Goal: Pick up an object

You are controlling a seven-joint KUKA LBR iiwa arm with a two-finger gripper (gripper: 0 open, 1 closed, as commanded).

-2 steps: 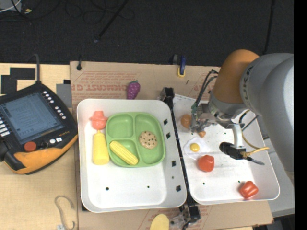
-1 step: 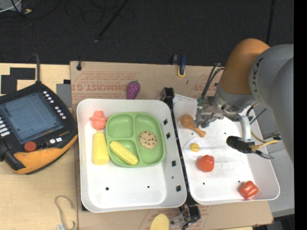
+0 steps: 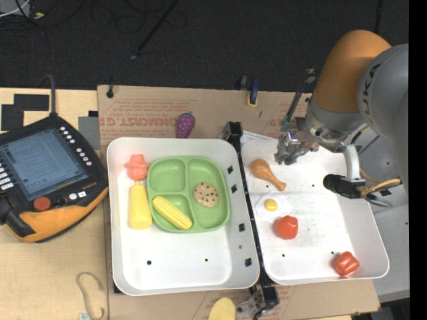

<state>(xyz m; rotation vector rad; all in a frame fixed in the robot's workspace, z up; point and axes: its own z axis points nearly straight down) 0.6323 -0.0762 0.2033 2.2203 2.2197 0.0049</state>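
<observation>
Hand [image 3: 288,153] low at upper edge of right bin [image 3: 373,245], upper right of frame, finger spacing indiscernible; toy drumstick [image 3: 267,174] just beside, lower left, likely target; approach apparently positions for grasp

Grey arm [image 3: 390,85], orange band

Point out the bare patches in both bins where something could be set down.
Left bin: the front strip below the green tray is free; its upper half is crowded. Right bin: bare floor between the tomato and red pepper; the back, near the gripper and drumstick, is tight.
</observation>
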